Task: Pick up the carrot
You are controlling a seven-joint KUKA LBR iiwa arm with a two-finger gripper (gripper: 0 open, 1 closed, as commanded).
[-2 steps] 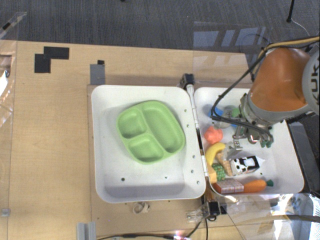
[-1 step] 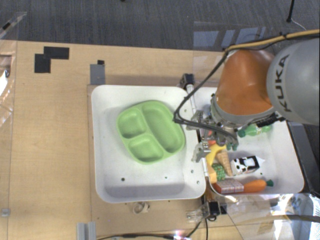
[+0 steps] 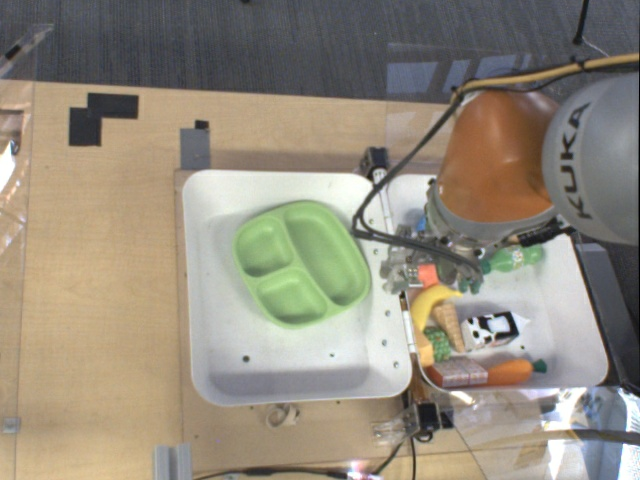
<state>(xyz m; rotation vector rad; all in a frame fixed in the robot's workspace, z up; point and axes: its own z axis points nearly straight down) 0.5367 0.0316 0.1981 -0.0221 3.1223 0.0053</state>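
The carrot (image 3: 510,371), orange with a green tip at its right end, lies flat along the near edge of the right bin (image 3: 585,308). My gripper (image 3: 428,270) hangs below the orange wrist band over the left part of that bin, just above a yellow banana (image 3: 432,303). The carrot sits well apart from the gripper, toward the near right. The arm's bulk hides the far middle of the right bin.
The left bin (image 3: 210,298) holds a green divided plate (image 3: 298,263). Around the carrot lie a reddish box (image 3: 458,373), a cow-patterned carton (image 3: 493,330), a tan cone (image 3: 449,325) and a green bottle (image 3: 517,259). Cables run off the wrist to the left.
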